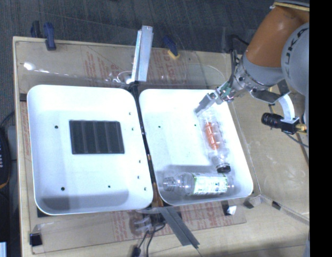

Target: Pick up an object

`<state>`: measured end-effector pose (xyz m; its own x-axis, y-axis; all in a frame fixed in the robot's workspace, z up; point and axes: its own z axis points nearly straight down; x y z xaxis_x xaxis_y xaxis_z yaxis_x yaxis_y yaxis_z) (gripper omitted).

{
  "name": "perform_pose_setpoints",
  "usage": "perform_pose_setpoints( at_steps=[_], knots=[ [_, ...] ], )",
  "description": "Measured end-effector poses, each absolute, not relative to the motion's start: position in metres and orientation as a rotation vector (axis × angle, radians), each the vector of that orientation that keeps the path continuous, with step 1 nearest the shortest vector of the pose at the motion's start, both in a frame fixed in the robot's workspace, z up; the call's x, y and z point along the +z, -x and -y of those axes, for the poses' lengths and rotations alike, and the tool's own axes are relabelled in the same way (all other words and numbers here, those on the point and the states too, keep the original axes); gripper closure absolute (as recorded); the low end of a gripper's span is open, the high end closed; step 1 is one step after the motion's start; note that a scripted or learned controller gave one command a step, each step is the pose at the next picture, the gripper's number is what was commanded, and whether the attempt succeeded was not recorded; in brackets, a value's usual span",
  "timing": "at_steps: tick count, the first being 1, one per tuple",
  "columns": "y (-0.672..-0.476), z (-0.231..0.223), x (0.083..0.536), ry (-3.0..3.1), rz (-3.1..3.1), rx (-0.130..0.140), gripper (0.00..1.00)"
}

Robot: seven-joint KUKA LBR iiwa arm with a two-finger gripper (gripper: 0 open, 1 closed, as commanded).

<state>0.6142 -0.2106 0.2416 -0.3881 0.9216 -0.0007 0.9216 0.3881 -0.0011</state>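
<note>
I count two shallow white plastic bins: the left bin (pixel 48 191) has one dark ribbed rectangular panel (pixel 96 137); the right bin (pixel 166 143) has two clear plastic bottles. One orange-labelled bottle (pixel 213 137) lies along its right side, one green-and-white-labelled bottle (pixel 200 184) along its near edge. My one grey gripper (pixel 211 101) sits over the right bin's far right corner, just above the orange bottle's end; grip state I cannot tell.

arm (pixel 272 42): enters from right, bent down | gripper (pixel 204 105): angled down-left

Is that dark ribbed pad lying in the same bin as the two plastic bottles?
No, the dark ribbed pad lies in the left bin; both bottles are in the right bin.
</note>
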Motion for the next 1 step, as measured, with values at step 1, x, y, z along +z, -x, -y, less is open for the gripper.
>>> perform_pose_setpoints(
  at_steps=[1],
  knots=[
    [-0.6284, 0.2087, 0.2054, -1.686, -2.653, -0.001, 0.0]
  ],
)
